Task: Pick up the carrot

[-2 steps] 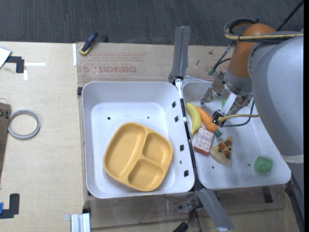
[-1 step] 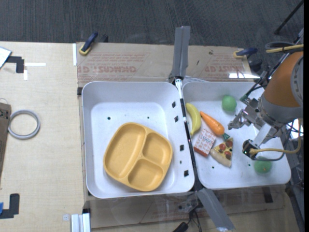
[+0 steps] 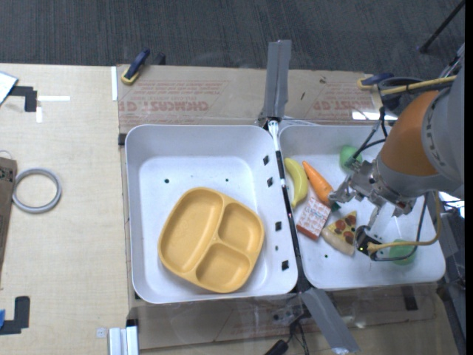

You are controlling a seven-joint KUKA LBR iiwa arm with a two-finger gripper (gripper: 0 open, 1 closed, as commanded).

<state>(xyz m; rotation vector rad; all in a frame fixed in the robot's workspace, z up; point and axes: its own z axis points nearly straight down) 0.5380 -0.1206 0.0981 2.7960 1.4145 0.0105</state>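
The orange carrot [image 3: 318,183] lies slantwise in the right bin [image 3: 421,272], near its left wall, its thin end pointing down and right. My gripper [image 3: 346,196] hangs low over the bin just to the right of the carrot's lower end, close to it. I cannot tell whether it touches the carrot. The grey arm with its orange band [image 3: 411,143] covers the bin's right part.
A yellow banana [image 3: 295,180] lies just left of the carrot. A small box [image 3: 313,218] and a pizza slice [image 3: 341,233] lie below it. Green items sit at the back [image 3: 349,154] and the front right [image 3: 403,251]. The left bin [image 3: 148,198] holds a yellow divided plate [image 3: 212,239].
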